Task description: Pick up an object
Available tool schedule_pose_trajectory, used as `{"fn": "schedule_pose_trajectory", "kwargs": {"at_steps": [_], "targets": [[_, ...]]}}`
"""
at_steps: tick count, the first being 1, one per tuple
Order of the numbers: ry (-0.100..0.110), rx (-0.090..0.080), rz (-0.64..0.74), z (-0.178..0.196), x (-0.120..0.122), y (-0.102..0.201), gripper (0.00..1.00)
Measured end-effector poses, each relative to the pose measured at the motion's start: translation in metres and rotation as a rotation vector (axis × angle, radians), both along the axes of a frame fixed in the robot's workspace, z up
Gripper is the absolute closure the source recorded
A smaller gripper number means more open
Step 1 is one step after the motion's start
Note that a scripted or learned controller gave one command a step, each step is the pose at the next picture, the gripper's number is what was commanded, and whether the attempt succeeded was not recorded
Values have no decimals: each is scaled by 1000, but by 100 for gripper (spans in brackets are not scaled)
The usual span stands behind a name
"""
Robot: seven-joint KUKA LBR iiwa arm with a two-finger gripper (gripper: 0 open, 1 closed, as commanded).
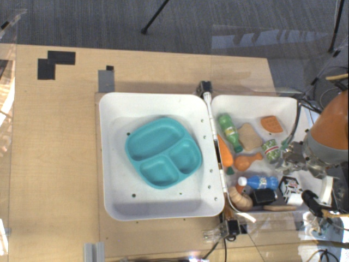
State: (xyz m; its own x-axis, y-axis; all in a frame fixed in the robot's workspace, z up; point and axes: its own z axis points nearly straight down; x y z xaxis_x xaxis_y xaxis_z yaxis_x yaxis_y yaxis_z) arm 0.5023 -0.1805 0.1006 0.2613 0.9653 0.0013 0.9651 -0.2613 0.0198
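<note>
Crowding the right bin [256, 111], a jumble of small objects is lying on the white floor beside the arm [332, 130]: a green bottle [229, 131] is slanting along the bin's left side, a tan block [250, 137] is sitting just beside it, and an orange textured piece [271, 124] is resting toward the far wall. An orange carrot-like toy [225, 154] is running along the divider, an orange gourd-shaped toy [246, 161] is lying near it, and a small green-and-white can [270, 149] is sitting between that toy and the gripper [294, 160]. Nearer the camera, a blue bottle with a white cap [258, 182] is lying above a black block [264, 195], with a brown rounded piece [241, 199] at the bin's near left corner and a black-and-white printed item [290, 187] to their right. The gripper is hanging low over the bin's right side, close to the can; whether its jaws are wide or narrow cannot be told, and nothing is visibly being held. In the left bin [109, 146], a teal divided tray [163, 152] is lying tilted near the middle. Both bins are resting side by side on the wooden tabletop [54, 162], which is carrying black markers [54, 63] at its far left.
</note>
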Motion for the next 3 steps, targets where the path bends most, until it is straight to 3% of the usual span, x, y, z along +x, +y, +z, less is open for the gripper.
{"fn": "schedule_pose_trajectory", "kwargs": {"at_steps": [1,2,3], "targets": [[2,1,-1,-1,0,0,0],[6,7,-88,-13,60,83,0],[12,5,-166,-14,103,95,0]]}}
